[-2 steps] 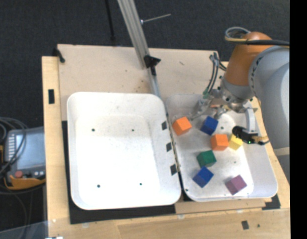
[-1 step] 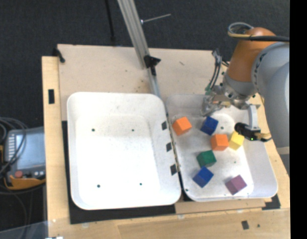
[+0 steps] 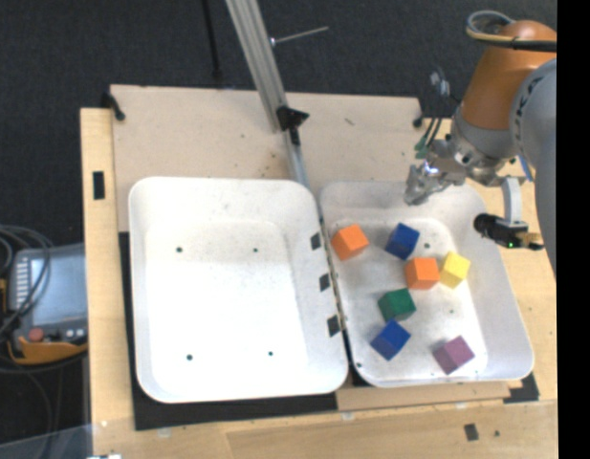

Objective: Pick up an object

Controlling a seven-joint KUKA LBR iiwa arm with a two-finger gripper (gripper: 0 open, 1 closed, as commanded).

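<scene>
The right bin [image 3: 486,352] holds several small cubes: an orange cube [image 3: 349,241] at the left, a blue cube [image 3: 402,240], a second orange cube [image 3: 422,273], a yellow cube [image 3: 454,269], a green cube [image 3: 397,304], another blue cube [image 3: 390,338] and a purple cube [image 3: 453,353]. My gripper [image 3: 419,188] hangs over the bin's far edge, above and slightly right of the upper blue cube. Nothing shows between its fingers.
The left bin [image 3: 151,256] lies beside the right one. A slanted metal pole [image 3: 261,55] rises from the bench behind the bins. A grey control box [image 3: 46,290] with cables sits off the bench at the left.
</scene>
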